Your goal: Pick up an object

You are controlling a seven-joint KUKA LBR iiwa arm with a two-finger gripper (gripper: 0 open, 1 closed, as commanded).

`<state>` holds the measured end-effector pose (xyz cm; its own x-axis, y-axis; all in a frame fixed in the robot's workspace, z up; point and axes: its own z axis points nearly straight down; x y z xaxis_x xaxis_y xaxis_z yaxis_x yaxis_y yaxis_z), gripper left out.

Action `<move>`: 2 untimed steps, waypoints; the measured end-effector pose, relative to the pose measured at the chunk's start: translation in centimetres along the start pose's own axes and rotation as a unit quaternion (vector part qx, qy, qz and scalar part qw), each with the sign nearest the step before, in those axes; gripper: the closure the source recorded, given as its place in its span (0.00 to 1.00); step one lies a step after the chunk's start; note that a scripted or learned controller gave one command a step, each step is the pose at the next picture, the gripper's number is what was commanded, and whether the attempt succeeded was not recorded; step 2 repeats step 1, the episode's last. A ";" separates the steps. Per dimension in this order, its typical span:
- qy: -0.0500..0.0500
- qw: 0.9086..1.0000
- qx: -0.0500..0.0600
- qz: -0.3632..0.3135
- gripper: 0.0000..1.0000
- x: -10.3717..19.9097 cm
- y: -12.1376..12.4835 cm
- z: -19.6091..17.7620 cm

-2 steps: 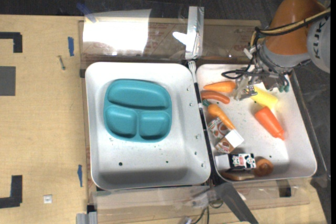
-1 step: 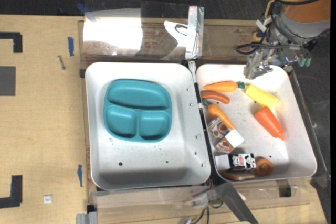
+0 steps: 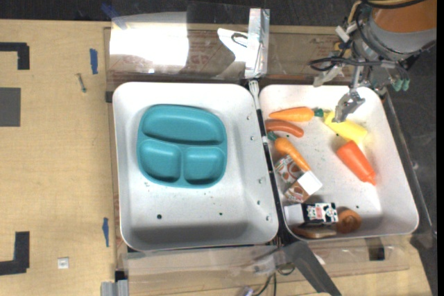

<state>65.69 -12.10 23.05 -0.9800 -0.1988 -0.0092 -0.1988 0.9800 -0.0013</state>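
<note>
Yellow banana, short, curved, glossy, lies at back of right bin, between carrot and orange cone. Gripper hangs directly above banana's left end; finger spread cannot be told. Teal tray in left bin.

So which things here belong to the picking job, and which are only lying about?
Belong to the job:
- gripper
- yellow piece just under it
- large orange carrot
- small carrot
- sausage
- right bin holding them

Lying about:
- teal divided plate
- left bin
</note>
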 end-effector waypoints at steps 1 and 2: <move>0.007 1.000 -0.003 0.008 0.00 2.2 -0.2 12.1; 0.007 1.000 -0.003 0.008 0.00 2.2 -0.2 12.1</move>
